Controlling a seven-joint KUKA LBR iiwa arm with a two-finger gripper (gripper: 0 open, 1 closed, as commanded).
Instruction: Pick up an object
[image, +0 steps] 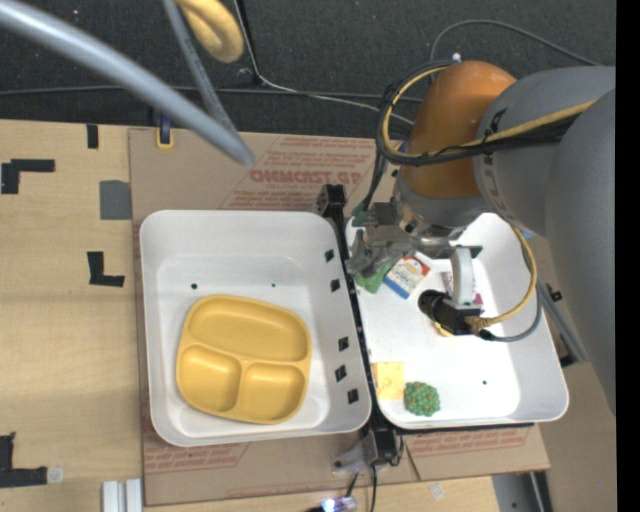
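My gripper (372, 252) hangs low over the far left part of the right bin (520, 400), close to the wall between the two bins. Just below it lie a flat green piece (369, 281) and a small white packet with red and blue print (405, 275); whether the gripper touches either is hidden by the wrist. Near the front of that bin sit a yellow square block (388, 378) and a bumpy green ball (421, 398).
The left bin (165, 250) holds a yellow divided plate (243, 356). The grey and orange arm covers the far right of the right bin. A cardboard sheet (300, 165) lies under both bins.
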